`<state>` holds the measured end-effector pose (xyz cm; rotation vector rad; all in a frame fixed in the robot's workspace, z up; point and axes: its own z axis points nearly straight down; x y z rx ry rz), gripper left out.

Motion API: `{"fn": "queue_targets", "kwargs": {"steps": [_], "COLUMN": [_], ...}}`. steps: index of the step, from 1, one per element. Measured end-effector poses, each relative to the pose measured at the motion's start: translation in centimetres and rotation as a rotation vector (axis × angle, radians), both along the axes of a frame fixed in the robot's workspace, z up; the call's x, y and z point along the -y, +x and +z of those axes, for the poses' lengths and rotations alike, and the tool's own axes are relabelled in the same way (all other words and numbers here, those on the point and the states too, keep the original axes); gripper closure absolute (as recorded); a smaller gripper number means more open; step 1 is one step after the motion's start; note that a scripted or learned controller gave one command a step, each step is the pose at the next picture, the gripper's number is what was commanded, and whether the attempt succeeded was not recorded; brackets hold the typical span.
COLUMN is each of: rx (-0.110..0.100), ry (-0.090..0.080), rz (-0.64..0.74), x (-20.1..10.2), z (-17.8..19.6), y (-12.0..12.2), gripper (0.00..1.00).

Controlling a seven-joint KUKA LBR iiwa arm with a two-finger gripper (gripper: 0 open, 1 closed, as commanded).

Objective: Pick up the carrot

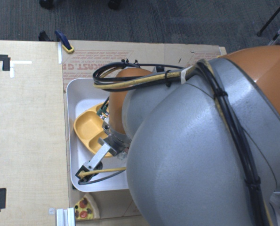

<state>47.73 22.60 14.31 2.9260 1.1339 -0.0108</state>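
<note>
Carrot hidden, glossy grey arm [191,145] over white bin [76,91], end effector grip unclear

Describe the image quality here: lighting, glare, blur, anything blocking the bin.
Camera view: even, soft lighting, no hard shadows; faint sheen on the grey arm, which looms close, slightly soft, and covers most of the white bin; the yellow dish and the bench look sharp; the carrot can't be made out.
</note>
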Motion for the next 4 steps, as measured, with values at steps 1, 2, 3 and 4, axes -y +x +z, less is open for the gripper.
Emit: {"fn": "queue_targets", "kwargs": {"steps": [1,2,3,4], "rx": [0.003,0.005,0.004,0.004], "ry": [0.002,0.002,0.0,0.0], "rz": [-0.537,-0.538,-0.544,-0.544], "x": [-0.2,-0.1,-0.1,-0.1], "z": [0.5,0.6,-5.2,-5.2], "y": [0.0,0.1,0.0,0.0], "gripper": [1.0,0.0,0.0,0.0]}}
